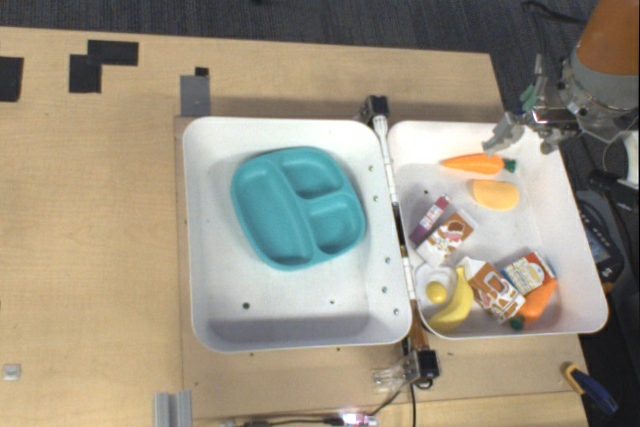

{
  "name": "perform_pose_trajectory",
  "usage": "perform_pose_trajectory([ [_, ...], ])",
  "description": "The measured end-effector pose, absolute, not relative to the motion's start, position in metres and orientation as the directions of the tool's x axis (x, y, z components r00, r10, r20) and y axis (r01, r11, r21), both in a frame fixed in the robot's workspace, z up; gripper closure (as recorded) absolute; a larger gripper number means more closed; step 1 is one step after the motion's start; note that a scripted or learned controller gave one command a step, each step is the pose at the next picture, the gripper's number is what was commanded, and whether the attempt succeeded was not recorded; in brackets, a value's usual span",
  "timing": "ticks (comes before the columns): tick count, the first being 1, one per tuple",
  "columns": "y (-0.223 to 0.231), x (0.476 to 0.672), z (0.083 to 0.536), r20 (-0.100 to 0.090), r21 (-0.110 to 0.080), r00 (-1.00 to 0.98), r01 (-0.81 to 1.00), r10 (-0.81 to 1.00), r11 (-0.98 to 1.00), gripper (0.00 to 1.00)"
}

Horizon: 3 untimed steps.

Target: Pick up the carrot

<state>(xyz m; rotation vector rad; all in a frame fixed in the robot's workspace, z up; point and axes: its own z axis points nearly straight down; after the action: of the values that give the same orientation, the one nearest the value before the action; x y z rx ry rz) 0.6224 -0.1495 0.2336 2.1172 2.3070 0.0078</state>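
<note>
Near the right bin's (590, 260) far edge, we see the carrot (470, 163) lying flat, the hand (520, 127) poised beside its leafy end, its grip unreadable. We judge it light, rigid, slick; best pinched mid-body.

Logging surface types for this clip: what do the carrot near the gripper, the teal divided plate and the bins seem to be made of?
Carrot: likely moulded toy plastic; uniform orange, smooth, with a small green tip.
Teal divided plate: probably matte plastic; one even colour, rounded moulded compartments, soft highlights.
Bins: apparently smooth white plastic, possibly coated metal; rounded corners and a faint sheen leave it open.
</note>
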Motion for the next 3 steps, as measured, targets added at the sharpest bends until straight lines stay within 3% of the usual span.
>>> perform_pose_trajectory([
  [1, -0.139, 0.632, 0.112, 0.003, -0.007, -0.064, 0.998, 0.998, 0.064, 0.0],
  [2, -0.171, 0.647, 0.087, -0.001, 0.006, 0.17, 0.985, 0.985, -0.17, 0.0],
  [3, -0.169, 0.65, 0.101, -0.004, 0.016, 0.159, 0.987, 0.987, -0.159, 1.0],
])
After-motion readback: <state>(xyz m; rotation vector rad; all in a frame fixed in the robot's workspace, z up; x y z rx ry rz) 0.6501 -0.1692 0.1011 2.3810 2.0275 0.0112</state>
